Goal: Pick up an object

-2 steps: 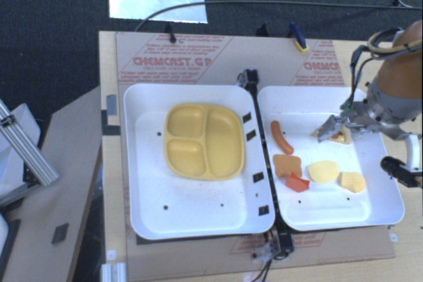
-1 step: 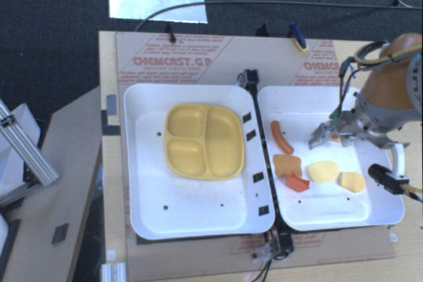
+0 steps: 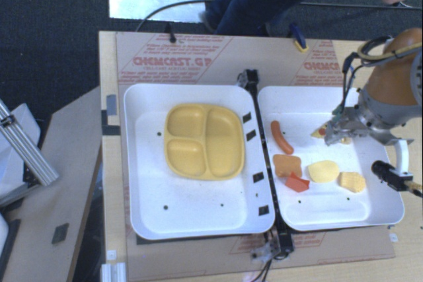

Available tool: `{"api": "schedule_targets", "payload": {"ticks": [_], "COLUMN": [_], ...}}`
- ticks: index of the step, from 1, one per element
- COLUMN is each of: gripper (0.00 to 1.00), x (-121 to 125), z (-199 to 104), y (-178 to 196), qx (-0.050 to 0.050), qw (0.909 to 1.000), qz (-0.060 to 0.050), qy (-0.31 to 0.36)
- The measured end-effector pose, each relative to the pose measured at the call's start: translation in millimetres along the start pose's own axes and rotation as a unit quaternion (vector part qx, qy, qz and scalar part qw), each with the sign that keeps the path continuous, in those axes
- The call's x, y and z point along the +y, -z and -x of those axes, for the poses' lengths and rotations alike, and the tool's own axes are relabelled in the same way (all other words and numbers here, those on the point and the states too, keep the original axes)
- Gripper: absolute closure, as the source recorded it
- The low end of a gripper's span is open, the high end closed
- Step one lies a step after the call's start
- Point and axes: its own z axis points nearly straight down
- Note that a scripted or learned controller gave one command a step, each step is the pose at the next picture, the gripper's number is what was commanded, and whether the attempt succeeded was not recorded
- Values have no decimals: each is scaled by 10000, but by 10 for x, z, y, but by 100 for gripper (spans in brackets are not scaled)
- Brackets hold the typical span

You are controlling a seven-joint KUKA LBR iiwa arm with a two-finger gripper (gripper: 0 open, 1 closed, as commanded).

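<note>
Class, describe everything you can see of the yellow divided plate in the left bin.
The yellow divided plate is a rounded square of smooth, plastic-looking material, pale yellow all over. Raised ridges split it into three compartments: two smaller ones on the left side and one long one on the right. All three look bare. It lies flat and right way up, turned slightly, near the middle of the left bin, resting on the bin's white floor. Nothing else touches it; the gripper is over in the right bin.

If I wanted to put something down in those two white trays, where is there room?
Left bin: bare floor all around the yellow divided plate, widest along its near edge. Right bin: a free strip nearest the camera. Its middle is crowded with food pieces and the gripper.
</note>
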Motion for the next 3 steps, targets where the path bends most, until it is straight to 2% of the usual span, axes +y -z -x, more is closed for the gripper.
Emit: {"api": "schedule_targets", "payload": {"ticks": [1,2,3], "gripper": [100,100,100], "x": [58,71,123], "z": [11,13,-534], "y": [644,906,993], "qx": [-5,0,13], "qw": [10000,10000,10000], "qz": [27,7,0], "qy": [15,17,45]}}
